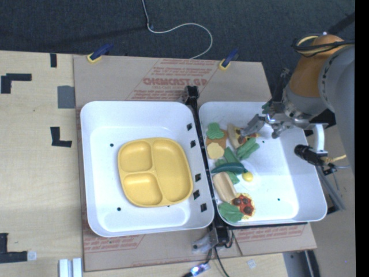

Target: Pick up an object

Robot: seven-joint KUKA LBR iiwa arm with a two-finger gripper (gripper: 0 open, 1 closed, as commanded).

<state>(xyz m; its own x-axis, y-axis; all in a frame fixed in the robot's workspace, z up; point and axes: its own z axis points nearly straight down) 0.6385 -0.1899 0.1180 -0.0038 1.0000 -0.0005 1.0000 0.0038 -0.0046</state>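
A heap of small toy foods (230,169) lies in the right-hand white bin (288,195), packed against the wall it shares with the left-hand bin. The heap holds a green leafy piece (215,131) at the far end, a pale yellow round piece (215,150) just below it, a green pod (247,149), a dark green bean shape (229,167), a small yellow ball (247,177), a tan bread-like stick (223,186), and a red and green piece (239,205) at the near end. Many pieces touch or overlap, likely from being tipped in loose, so picking just one looks tricky.

The gripper (252,128) sits at the far right edge of the heap, low over the pod and a small brownish piece. Its fingers (253,123) appear narrowly spread and nothing is visibly between them, so no object looks held yet. The grey arm with its orange band (308,74) reaches in from right of the heap.

Left of the heap, the other white bin (98,120) holds a yellow divided plate (154,171), lying flat near its middle. Both bins rest on a cardboard sheet (167,79) on the desk (34,154).
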